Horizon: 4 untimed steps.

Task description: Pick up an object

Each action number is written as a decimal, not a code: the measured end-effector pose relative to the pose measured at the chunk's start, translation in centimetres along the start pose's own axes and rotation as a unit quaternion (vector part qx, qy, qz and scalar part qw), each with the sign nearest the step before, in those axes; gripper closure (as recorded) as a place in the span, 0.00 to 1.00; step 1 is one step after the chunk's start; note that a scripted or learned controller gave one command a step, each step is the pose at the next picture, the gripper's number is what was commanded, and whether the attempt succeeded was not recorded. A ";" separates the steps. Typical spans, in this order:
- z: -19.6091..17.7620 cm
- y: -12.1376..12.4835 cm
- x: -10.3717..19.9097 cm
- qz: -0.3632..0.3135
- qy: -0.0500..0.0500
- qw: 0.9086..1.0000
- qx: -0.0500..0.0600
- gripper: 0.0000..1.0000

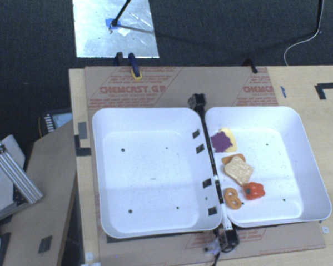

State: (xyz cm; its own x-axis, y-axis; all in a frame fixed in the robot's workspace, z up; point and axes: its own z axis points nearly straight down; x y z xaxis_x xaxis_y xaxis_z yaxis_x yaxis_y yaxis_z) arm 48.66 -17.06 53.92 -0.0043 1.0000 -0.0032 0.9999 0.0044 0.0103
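1. Jaws: whether they are apart or together cannot be told.
2. Task objects: four small items lie in the right bin [290, 151], all close to its left wall.
3. A purple and yellow piece [223, 139] lies farthest back.
4. A toast slice [238, 169] lies flat in front of it, just apart from it.
5. A red pepper-like piece [254, 190] sits in front of the toast, just beside a small orange ring [232, 198] on its left; whether the two touch cannot be told.
6. The left bin [151, 169] adjoins the right bin, with dark clips along the shared wall.
7. Both bins rest on a brown sheet with red print [133, 88].
8. Beyond the bench, a shiny metal plate [115, 25] lies on the dark floor; a white cable [303, 39] runs at upper right.
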 end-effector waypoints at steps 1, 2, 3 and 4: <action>9.2 0.0 5.7 -0.003 0.003 1.000 0.008 1.00; 4.8 0.1 -3.1 0.005 -0.001 1.000 0.001 1.00; 0.1 0.0 -3.6 0.002 0.000 1.000 0.001 1.00; 13.0 -0.1 4.6 -0.003 0.004 1.000 0.010 1.00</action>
State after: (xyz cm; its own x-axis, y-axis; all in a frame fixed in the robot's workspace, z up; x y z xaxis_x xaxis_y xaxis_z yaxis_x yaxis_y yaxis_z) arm 48.67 -12.48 40.90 -0.0112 0.9999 0.0048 0.9999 0.0113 -0.0098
